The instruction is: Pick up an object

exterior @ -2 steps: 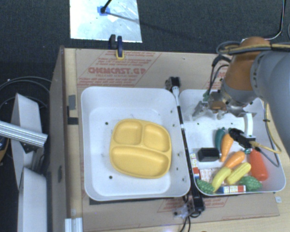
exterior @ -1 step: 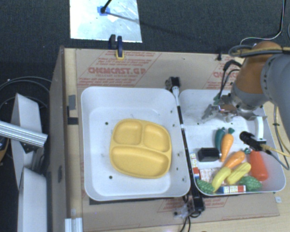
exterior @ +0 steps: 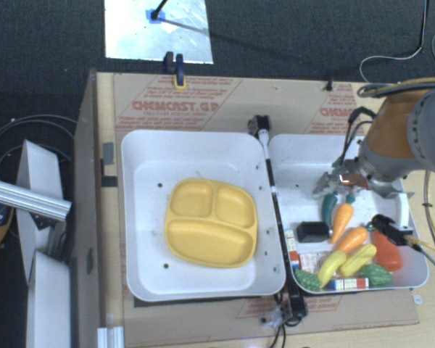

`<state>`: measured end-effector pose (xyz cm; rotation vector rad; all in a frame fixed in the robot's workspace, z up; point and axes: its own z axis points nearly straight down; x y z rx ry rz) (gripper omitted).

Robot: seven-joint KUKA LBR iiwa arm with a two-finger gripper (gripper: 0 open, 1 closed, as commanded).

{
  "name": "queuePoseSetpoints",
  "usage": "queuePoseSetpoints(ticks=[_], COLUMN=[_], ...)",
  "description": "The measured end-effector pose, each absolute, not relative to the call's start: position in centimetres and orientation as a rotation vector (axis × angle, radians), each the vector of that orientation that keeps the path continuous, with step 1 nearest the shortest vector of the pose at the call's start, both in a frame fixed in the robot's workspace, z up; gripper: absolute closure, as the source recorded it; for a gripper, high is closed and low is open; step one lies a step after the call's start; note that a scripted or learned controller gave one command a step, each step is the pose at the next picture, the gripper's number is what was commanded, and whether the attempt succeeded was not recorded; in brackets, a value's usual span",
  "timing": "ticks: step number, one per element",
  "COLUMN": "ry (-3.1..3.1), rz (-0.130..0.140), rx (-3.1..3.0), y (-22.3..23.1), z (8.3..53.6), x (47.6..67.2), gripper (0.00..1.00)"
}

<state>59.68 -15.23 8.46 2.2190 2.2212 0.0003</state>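
Two metal fingers [exterior: 325,187] splay out over the right bin [exterior: 297,154], so the jaws [exterior: 333,185] stand open with nothing between them, low over the white floor at centre right of the frame. Just below them sits a teal toy [exterior: 328,209] touching an upright orange carrot [exterior: 341,222]. Further down, a second carrot [exterior: 351,238] lies tilted beside a black block [exterior: 312,231]. Toward the lower right corner the pile thickens: a yellow banana-like piece [exterior: 331,265], another yellow piece [exterior: 359,258], a red toy [exterior: 388,256], green items [exterior: 375,274] along the bottom wall. Over in the left bin [exterior: 141,158], a yellow divided plate [exterior: 210,222] lies flat, mid-frame. The grey arm [exterior: 420,133] with its orange band [exterior: 388,133] enters from the right above the desk [exterior: 203,100].
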Motion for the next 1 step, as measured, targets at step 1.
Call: queuePoseSetpoints(ticks=[1], ry=[2.221], rz=[0.000], rx=[2.221], y=[-16.51], z=[8.43], x=[56.66], gripper=[0.00])
